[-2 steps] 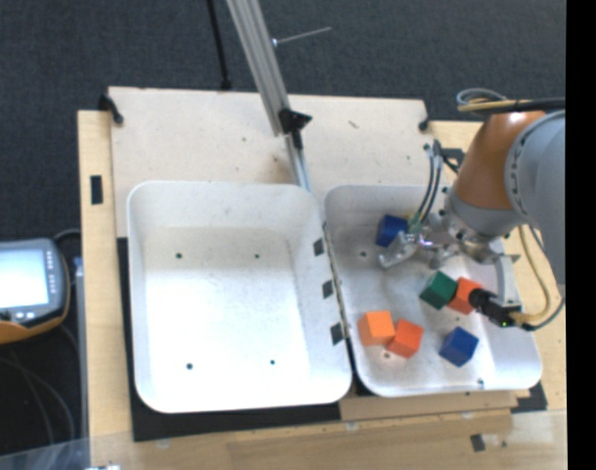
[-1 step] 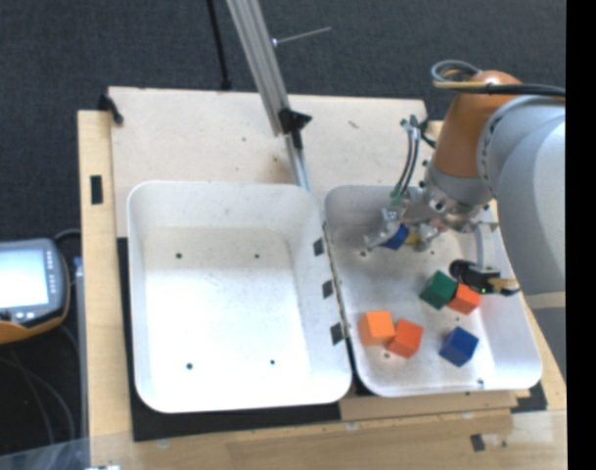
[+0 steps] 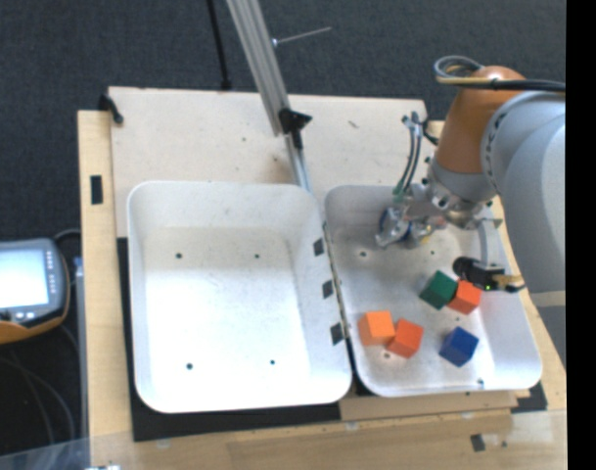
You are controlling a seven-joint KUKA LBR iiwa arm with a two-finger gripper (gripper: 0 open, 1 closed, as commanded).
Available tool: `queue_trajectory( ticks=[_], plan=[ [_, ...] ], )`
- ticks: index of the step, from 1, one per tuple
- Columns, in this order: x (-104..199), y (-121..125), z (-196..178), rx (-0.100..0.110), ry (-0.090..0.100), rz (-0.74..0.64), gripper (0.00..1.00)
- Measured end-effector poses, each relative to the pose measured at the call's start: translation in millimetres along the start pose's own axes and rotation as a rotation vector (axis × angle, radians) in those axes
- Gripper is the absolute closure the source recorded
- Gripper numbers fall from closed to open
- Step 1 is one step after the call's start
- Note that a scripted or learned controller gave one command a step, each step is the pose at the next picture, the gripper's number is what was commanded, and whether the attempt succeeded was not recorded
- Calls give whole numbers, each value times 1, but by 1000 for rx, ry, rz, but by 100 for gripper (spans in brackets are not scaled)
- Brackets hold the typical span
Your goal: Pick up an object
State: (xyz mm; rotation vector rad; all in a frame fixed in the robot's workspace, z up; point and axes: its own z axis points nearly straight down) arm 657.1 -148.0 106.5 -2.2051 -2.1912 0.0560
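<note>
The right bin (image 3: pixel 503 365) holds several small blocks: a green cube (image 3: pixel 438 290) with an orange-red cube (image 3: pixel 465 298) touching its right side, two orange cubes (image 3: pixel 378 326) (image 3: pixel 408 338) side by side near the front, and a blue cube (image 3: pixel 459 346) at the front right. My gripper (image 3: pixel 399 225) hangs over the back left part of this bin, well apart from the blocks, with nothing visibly between its fingers. The grey arm with its orange band (image 3: pixel 471 130) comes in from the right.
The left bin (image 3: pixel 141 292) lies beside the right one, their rims meeting in the middle. A slanted metal pole (image 3: pixel 263 62) rises from the bench behind the bins. A small screen device (image 3: pixel 19 282) sits off the bench at the left.
</note>
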Motion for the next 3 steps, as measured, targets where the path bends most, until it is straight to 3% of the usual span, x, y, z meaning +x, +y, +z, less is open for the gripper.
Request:
queue_trajectory(
  ticks=[1, 2, 3],
  plan=[
    [10, -59, -131, -58, 0, -5, 100],
    [10, -59, -125, -50, 2, -4, 0],
    [-41, -33, 14, -50, -1, -4, 0]
  ],
)
